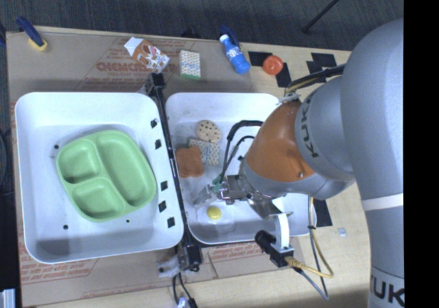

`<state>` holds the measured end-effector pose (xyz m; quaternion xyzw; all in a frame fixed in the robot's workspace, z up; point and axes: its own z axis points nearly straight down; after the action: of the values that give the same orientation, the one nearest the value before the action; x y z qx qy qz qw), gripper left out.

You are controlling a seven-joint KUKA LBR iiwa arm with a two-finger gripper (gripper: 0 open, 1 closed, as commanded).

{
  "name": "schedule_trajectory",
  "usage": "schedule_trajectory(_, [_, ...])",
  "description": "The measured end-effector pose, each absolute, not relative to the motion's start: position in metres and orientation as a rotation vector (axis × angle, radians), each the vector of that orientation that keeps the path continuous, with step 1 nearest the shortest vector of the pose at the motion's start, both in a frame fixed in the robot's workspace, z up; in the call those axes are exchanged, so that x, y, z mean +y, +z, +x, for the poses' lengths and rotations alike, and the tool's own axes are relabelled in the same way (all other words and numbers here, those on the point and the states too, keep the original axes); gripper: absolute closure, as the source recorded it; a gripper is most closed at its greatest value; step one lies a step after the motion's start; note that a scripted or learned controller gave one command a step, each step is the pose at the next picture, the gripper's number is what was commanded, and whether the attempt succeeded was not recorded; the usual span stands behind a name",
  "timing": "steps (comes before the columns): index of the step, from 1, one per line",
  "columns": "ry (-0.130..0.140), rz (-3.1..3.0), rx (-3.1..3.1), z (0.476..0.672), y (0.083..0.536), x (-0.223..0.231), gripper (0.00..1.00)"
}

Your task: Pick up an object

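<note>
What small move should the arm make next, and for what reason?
Probably lower slightly onto the small yellow object. The gripper sits just above it in the right bin, and nothing is seen held yet; the brown piece lies apart, further up.

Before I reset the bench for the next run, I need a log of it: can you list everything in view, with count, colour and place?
Bins: 2, white, side by side on the bench.
Divided plate: 1, light green, three compartments, in the left bin.
Cookie: 1, tan with dark specks, upper part of the right bin.
Brown block: 1, orange-brown, right bin near its left wall.
Yellow ball: 1, yellow, lower part of the right bin.
Bottle: 1, blue and white, on the bench above the right bin.
Orange ball: 1, orange, right of the bottle.
Patterned box: 1, pale green and white, above the bins.
Snack wrapper: 1, white and orange, left of the box.
Clamp: 1, blue and yellow, bench's top left corner.
Arm: 1, grey with orange band, over the right bin.
</note>
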<state>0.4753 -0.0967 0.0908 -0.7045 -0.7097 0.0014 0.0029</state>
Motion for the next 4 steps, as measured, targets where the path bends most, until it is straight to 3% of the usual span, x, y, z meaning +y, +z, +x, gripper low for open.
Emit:
schedule_trajectory(1, [0.003, -2.202, -2.233, 0.477, 0.102, -0.097, 1.00])
schedule_trajectory(2, [0.003, -2.203, -2.233, 0.477, 0.102, -0.096, 0.00])
schedule_trajectory(3, [0.004, -2.195, -2.240, 0.478, 0.112, -0.096, 1.00])
schedule_trajectory(4, [0.000, -2.218, -2.227, 0.477, 0.226, -0.165, 1.00])
